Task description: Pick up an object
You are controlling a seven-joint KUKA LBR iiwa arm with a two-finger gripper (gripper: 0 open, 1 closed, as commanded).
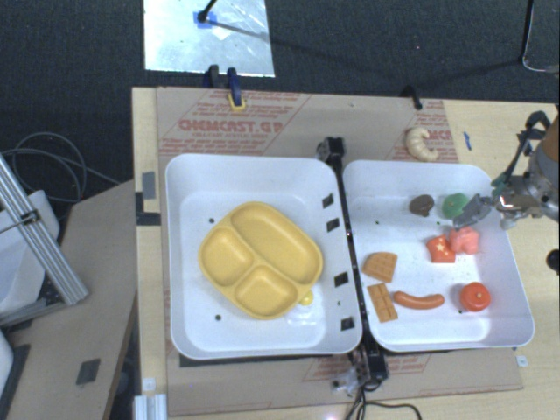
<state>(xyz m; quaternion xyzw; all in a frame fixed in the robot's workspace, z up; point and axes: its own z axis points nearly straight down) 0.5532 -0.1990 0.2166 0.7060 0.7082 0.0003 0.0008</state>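
Note:
The right bin [507, 322] holds several toy foods: a brown lump [422, 205], a green piece [454, 204], a pink piece [468, 239] touching a red-orange block [441, 249], a red tomato [474, 297], a sausage [419, 301], and two orange crackers [380, 265] [381, 302]. My gripper [479, 208] reaches in from the right edge and hangs over the bin's far right part, just right of the green piece and above the pink one. Nothing visibly sits in it.
The left bin [188, 234] holds a yellow divided plate [260, 258] with a small yellow bit [304, 299] by its near corner. A beige croissant-like item [422, 143] lies on the bench behind the right bin. A black divider [343, 234] runs between the bins.

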